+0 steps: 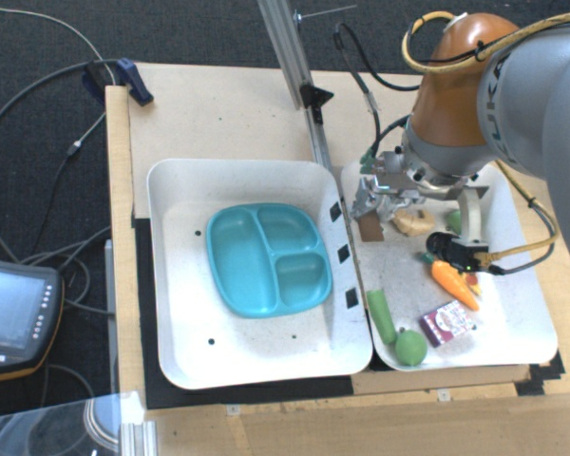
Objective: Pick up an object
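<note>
Overhead view: my pincer (372, 198) hangs over the far-left corner of the right bin (532, 335); can't tell if it's spread or pressed together. Nearest pick looks like the pale lump (410, 222), just right of it. Carrot (454, 284) lies further right and nearer, long axis slanting near-right.

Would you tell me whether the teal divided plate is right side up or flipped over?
Right side up: the teal plate shows three open compartments facing the camera.
</note>
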`<state>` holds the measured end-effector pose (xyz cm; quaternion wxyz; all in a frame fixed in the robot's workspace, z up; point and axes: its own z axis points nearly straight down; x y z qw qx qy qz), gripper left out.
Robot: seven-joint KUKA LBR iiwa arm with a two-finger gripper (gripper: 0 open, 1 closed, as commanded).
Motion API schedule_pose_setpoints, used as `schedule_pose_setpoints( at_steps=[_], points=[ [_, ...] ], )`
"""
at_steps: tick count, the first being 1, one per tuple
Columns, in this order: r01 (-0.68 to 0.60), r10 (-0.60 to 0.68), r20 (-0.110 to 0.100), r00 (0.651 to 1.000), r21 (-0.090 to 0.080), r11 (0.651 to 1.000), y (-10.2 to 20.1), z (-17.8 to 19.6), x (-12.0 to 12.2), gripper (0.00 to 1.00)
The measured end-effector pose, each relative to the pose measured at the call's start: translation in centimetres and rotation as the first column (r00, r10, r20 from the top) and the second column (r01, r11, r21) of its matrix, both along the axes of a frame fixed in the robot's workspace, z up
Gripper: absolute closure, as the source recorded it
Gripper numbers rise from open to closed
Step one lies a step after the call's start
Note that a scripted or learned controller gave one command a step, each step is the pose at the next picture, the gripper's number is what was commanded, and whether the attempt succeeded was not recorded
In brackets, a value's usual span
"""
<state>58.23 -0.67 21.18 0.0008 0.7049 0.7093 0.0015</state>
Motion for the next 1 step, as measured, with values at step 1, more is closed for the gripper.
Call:
schedule_pose_setpoints(
  at_steps=[1],
  points=[
    [0.002, -0.002, 0.000, 1.000, 0.000, 1.000, 4.51, 1.38, 1.72, 1.00]
  ],
)
